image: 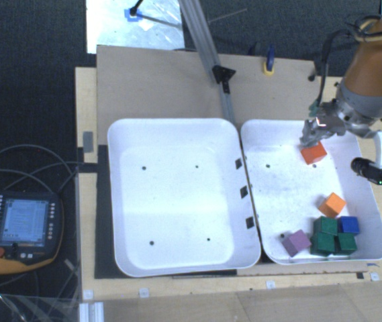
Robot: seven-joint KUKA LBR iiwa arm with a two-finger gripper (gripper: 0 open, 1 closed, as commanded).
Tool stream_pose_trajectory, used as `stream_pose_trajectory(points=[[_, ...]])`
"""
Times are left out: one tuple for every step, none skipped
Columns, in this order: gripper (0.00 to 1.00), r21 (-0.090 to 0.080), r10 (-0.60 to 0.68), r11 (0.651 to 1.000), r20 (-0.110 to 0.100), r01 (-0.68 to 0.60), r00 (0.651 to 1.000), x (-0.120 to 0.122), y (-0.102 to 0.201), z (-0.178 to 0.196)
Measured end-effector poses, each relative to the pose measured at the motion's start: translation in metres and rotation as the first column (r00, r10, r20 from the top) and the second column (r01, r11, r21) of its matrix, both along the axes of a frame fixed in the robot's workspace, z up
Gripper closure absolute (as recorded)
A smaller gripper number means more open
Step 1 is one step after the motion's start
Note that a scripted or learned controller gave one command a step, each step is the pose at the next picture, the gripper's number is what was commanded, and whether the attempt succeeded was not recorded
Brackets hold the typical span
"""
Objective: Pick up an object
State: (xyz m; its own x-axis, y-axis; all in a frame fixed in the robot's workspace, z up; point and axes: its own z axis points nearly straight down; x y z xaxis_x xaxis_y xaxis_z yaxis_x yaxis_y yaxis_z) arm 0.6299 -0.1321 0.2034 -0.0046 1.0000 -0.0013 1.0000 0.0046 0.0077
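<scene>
My gripper hangs over the back of the right bin, right above a red-orange block that lies at its tip. Whether the block touches the gripper is unclear. Toward the bin's front right corner lie an orange block, a blue block, two green blocks and a purple block.
The left bin sits beside the right one, with black clips along the shared rim. A metal pole slants across the back. A teach pendant lies on the floor at the left.
</scene>
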Motion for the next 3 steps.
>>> stream_pose_trajectory(points=[[1.00, -0.001, 0.000, 1.000, 0.002, 0.000, 1.000, 0.002, -0.002, 0.066], [1.00, 0.000, 0.000, 1.000, -0.003, 0.000, 1.000, 0.004, -0.002, 0.078], [1.00, 0.002, 0.005, 1.000, -0.005, -0.005, 1.000, 0.011, 0.050, 0.078]])
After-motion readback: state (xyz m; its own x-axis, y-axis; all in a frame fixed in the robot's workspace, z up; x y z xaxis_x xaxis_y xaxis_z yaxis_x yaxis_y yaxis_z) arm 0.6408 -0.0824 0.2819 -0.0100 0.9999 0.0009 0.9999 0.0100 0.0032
